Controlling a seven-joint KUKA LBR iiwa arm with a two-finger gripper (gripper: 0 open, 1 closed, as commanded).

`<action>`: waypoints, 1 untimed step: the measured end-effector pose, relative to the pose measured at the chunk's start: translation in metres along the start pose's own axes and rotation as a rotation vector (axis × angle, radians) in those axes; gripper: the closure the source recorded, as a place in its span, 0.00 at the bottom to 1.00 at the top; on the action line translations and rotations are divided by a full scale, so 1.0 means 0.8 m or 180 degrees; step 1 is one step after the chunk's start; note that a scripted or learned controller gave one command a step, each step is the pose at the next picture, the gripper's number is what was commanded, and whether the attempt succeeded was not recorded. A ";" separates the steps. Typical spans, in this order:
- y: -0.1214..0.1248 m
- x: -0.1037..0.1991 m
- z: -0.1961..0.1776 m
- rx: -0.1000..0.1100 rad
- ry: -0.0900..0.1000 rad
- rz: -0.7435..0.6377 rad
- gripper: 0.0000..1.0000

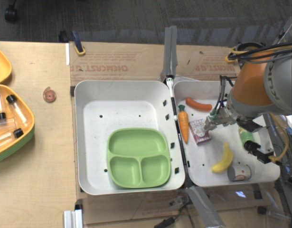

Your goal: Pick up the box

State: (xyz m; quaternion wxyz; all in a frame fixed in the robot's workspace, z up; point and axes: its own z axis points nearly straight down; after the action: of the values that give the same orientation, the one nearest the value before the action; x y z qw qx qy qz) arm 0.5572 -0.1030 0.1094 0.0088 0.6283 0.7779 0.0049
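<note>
Below us, on the worktop (36,175), sit two white bins side by side. We see the left bin (89,99) carrying a green divided plate (138,157). Over in the right bin (198,172) the box (201,131), a small pink and white carton, lies flat just beside the carrot (183,123), with a red sausage-shaped toy (199,104) above it and a banana (223,158) below and to its right. A small cup (239,172) lies near the banana, by the bin's lower edge. Our gripper (212,122) hangs at the box's upper right corner; we cannot tell how it stands, nor whether it touches the carton. At the far left we see a yellow tray (13,122) bearing clear tubes.
</note>
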 end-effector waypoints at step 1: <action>0.000 0.000 0.000 0.0000 0.0000 0.0001 0.00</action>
State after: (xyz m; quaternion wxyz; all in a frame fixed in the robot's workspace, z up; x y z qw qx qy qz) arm 0.5571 -0.1030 0.1094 0.0088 0.6285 0.7778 0.0049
